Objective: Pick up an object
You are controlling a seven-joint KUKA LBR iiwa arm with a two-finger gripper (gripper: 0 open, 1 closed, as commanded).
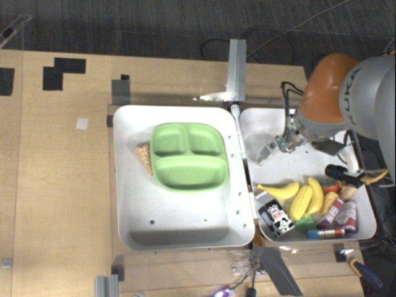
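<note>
My gripper [267,153] hangs over the upper left part of the right bin [266,125], pointing down and to the left over bare white floor. Nothing shows in its grasp. Below it, along the front of this bin, lies a heap of objects: a bunch of yellow bananas [301,195], a black and white box [275,217], a green piece [305,223], and several markers and small bottles [339,215]. The nearest of these, the bananas, lie a short way below the gripper and apart from it.
The left bin [133,166] holds a green divided plate [188,155] with a tan, grainy item [144,158] poking out at its left edge. A metal post [237,67] stands behind the seam between the bins. The arm's orange band [325,91] looms over the right bin's back right corner.
</note>
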